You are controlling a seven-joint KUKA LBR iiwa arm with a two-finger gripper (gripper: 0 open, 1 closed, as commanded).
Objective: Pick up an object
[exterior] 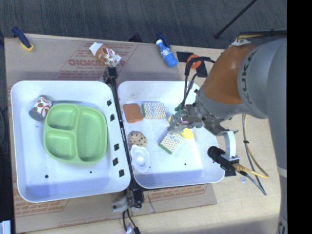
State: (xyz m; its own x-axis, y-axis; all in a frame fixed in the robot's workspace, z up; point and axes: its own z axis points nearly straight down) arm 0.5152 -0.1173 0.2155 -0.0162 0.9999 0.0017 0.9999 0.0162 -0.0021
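Hovering low in the right bin (195, 172), our gripper (179, 124) sits just above a patterned packet (170, 143) and beside a yellow block (187, 133). We cannot tell its state.

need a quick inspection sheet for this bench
surface: cardboard-covered bench, left bin, right bin
job's things: right bin holds orange block, patterned blocks and, cookie, white piece, yellow piece
clutter: green divided plate, small can, blue clamps
grippers: gripper over right bin, state unclear
cables: by arm
surroundings: dark carpet
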